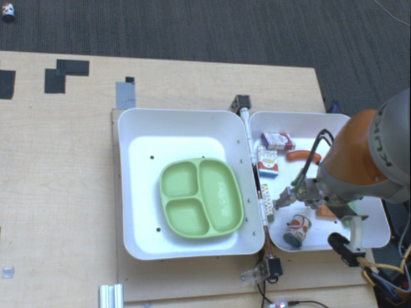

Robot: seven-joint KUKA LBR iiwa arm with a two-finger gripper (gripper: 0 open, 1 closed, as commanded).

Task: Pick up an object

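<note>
- Hovering low in the right bin [379, 233], the gripper [290, 196] shows one dark finger reaching left; how wide the fingers stand I cannot tell, and nothing is seen between them.
- Nearest target: a small can [297, 228] lying just below the fingers. My call: centre over it, straddle its narrow width, then close.
- Beyond the fingers sit a red-white carton [267, 162], a purple packet [277, 140] and an orange stick [298, 156].
- The left bin [138, 172] holds a green divided plate [201, 198].
</note>
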